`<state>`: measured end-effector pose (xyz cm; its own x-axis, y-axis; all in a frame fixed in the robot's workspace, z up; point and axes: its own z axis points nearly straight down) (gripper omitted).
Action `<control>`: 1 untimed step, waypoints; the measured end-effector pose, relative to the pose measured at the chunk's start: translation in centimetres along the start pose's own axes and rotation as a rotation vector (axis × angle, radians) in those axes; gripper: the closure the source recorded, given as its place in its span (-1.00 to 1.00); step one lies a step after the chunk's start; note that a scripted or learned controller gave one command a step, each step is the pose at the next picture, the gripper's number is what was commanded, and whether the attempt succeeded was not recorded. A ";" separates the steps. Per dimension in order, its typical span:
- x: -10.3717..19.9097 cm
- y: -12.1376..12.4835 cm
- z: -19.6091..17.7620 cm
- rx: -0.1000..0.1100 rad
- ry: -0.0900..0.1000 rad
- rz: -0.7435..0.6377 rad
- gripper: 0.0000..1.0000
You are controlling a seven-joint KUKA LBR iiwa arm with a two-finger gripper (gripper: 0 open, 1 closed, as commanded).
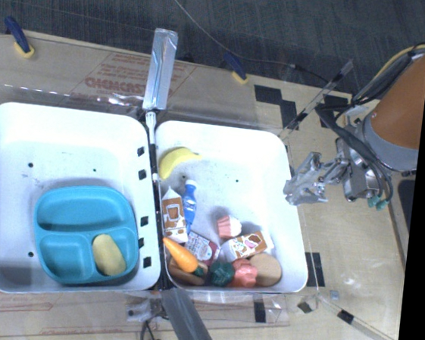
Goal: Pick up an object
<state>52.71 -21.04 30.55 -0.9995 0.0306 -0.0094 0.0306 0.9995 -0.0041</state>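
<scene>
White plastic bins sit side by side on the bench [352,280]. The left bin [16,151] holds a blue tray [77,219] with three sections, and a yellow potato [109,255] lies in the section at the tray's 5 o'clock corner.

The right bin [267,156] carries a heap of toy food along its 6 o'clock side. A yellow banana [177,159] lies at the bin's 10 o'clock corner, close to the divider [149,166] between the two bins. Just below it a small blue bottle [189,201] lies beside a brown and white carton [173,216]. An orange carrot [180,255] lies slanted at the 7 o'clock corner, with a green piece [222,273] next to it. A pink cupcake [229,226] sits near the middle of the heap, a white packet with red print [246,245] just to its 4 o'clock, and a tan round piece [265,268] and a pink one [244,273] lie against the 5 o'clock corner.

The gripper [302,185] hangs outside the right bin, just past the rim at 3 o'clock, over the bench and apart from all the toys. Nothing sits between its fingers; whether they are spread or pressed together I cannot tell. The grey arm [365,171] runs off toward 3 o'clock, with its orange band [404,96] near the 2 o'clock edge. A silver strip of tape [161,68] lies on the bench at 12 o'clock above the divider.
</scene>
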 end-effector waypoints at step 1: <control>-1.3 0.1 -14.3 0.001 -0.003 0.265 1.00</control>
